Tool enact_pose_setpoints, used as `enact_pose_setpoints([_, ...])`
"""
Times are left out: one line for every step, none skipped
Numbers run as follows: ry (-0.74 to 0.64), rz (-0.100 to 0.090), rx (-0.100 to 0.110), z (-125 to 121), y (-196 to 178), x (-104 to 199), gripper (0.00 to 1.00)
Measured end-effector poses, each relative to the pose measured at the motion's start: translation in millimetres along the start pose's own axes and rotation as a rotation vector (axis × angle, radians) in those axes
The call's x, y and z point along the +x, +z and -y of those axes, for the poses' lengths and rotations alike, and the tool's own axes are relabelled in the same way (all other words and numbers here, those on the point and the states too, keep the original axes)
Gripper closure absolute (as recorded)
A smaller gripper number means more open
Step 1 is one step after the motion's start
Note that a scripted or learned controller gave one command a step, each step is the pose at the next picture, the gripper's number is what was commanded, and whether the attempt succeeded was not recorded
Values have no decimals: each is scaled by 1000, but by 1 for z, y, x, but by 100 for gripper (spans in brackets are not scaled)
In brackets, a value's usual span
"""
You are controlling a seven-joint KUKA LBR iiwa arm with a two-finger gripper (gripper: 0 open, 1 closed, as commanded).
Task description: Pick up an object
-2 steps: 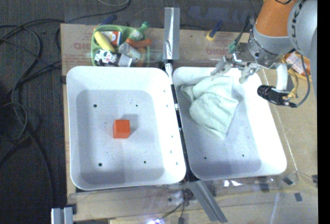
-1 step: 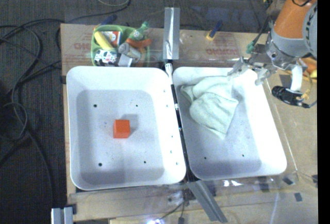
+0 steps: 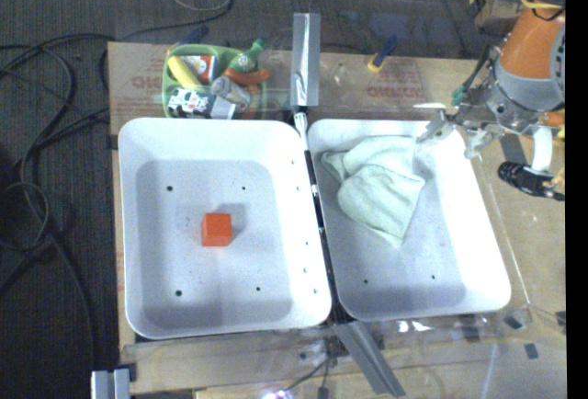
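A small orange cube (image 3: 217, 229) lies near the middle of the left bin (image 3: 147, 204). A crumpled pale green cloth (image 3: 378, 186) lies in the back half of the right bin (image 3: 459, 268). My gripper (image 3: 452, 138) hangs over the back right corner of the right bin, just right of the cloth's upper edge. Its fingers are spread open with nothing between them. The grey arm with its orange band (image 3: 533, 43) comes in from the upper right.
A green basket (image 3: 207, 80) of small items stands behind the left bin. A metal upright (image 3: 306, 62) rises at the back between the two bins. A clamp (image 3: 381, 55) sits on the bench behind the right bin. Cables run over the floor at left.
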State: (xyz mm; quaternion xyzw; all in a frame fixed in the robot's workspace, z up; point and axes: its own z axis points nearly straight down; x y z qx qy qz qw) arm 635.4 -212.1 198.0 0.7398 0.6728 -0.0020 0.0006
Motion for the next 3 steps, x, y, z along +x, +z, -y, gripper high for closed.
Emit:
enact_pose_setpoints([-15, -2, -2, 0, -33, -5, 0])
enact_pose_setpoints([-180, -2, -1, -23, 16, 67, 0])
enact_pose_setpoints([-130, -3, -4, -8, 100, 9, 0])
